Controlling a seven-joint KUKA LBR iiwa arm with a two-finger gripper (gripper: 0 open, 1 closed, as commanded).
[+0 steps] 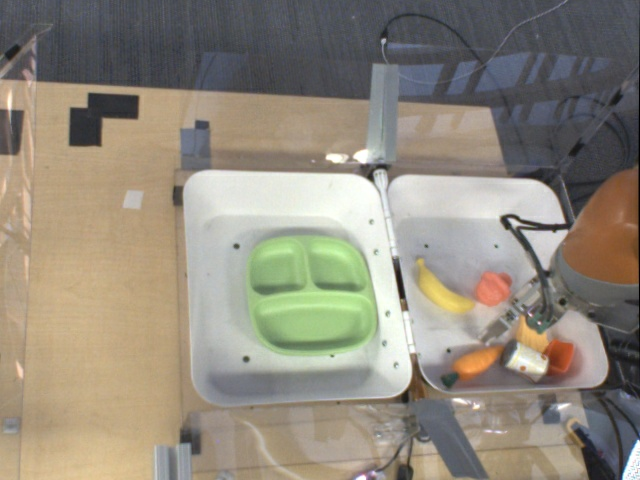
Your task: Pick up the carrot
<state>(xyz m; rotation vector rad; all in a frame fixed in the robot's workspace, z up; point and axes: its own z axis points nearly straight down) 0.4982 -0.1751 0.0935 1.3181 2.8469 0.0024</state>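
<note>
two white bins are sitting side by side on the bench. the left bin (200, 298) is holding a green divided plate (311, 294) lying flat in its middle, out of the way of the job. the right bin (470, 203) is where the small items are gathered, so the arm (605, 253) is reaching in over its right side. the gripper (522, 318) is hanging low over the bin's near right part, tips pointing toward the clutter; can't tell whether its fingers are spread or closed, too small and blurred. a banana (443, 290) is lying left of it, a pinkish-red piece (492, 288) just beside that. the carrot (476, 362) is lying flat near the bin's front wall, just below-left of the gripper, apparently not gripped. a white cylinder (526, 360) and a red block (561, 356) are crowding the carrot's right end, likely limiting approach.
</note>
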